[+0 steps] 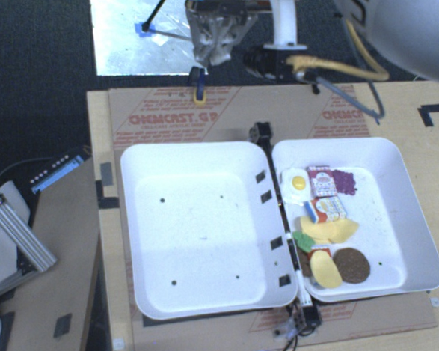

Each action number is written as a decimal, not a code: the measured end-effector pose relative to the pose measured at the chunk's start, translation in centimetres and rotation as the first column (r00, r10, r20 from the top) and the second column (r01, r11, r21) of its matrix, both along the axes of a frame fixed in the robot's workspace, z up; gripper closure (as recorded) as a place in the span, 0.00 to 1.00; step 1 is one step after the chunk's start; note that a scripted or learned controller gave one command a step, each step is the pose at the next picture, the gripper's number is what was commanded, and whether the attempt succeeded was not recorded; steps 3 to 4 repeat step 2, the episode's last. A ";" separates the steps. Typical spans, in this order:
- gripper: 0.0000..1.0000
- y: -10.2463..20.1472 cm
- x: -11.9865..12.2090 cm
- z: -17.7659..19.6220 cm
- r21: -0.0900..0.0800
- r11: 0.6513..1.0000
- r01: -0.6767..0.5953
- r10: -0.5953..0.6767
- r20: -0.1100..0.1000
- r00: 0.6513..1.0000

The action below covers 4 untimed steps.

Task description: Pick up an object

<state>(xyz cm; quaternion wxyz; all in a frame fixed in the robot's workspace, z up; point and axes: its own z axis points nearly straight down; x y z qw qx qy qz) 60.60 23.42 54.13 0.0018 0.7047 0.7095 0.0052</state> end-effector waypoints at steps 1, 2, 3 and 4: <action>1.00 -4.0 6.5 -12.3 -0.009 1.000 0.011 -0.011 -0.017 1.000; 1.00 -3.1 4.4 -1.9 0.000 1.000 0.002 -0.002 0.002 1.000; 1.00 -3.1 4.4 -1.9 0.000 1.000 0.002 -0.002 0.002 1.000; 1.00 -3.1 4.4 -1.9 0.000 1.000 0.002 -0.002 0.002 1.000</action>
